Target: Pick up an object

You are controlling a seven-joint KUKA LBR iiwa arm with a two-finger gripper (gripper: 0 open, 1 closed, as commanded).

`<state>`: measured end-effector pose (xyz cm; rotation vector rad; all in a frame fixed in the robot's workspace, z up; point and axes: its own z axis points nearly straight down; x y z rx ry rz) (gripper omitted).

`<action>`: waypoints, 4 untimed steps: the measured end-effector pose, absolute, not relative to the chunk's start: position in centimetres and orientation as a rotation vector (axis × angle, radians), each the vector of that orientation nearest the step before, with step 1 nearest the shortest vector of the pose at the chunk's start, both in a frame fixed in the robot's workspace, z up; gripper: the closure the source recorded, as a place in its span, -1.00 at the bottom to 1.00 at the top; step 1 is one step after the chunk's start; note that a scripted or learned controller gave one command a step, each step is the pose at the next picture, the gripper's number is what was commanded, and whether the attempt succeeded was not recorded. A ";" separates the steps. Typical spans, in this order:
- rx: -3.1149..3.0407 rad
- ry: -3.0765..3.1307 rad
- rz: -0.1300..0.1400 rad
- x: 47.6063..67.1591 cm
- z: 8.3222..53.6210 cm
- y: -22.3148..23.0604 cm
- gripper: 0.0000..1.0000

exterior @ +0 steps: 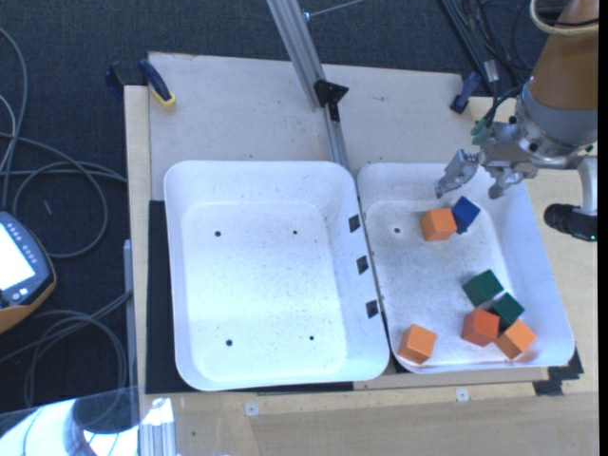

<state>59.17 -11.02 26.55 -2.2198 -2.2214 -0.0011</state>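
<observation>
Currently my gripper (478,179) hangs wide open at twelve o'clock over the right bin (546,264) (four orange blocks, two green, one blue block (465,214)).

Two white bins — the left bin (261,274) and the right bin (532,255) — are both peppered with fine dark specks, with a few black dots on the left floor. In the right bin, an orange cube (437,224) sits at 11 o'clock, a blue cube (465,214) touching it. Toward 4 o'clock lie two dark green cubes (483,286) (507,308), a red-orange cube (480,326) and an orange one (516,339); another orange cube (416,343) lies at 7 o'clock. The arm (568,65) is grey with an orange band — the bench (247,112) pale beige.
</observation>
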 end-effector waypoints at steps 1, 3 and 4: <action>-2.209 -2.221 0.005 59.0 19.5 -6.0 -1.00; -2.221 -2.226 -0.003 59.4 9.9 -11.7 -1.00; -2.222 -2.223 -0.002 59.2 10.0 -11.7 -1.00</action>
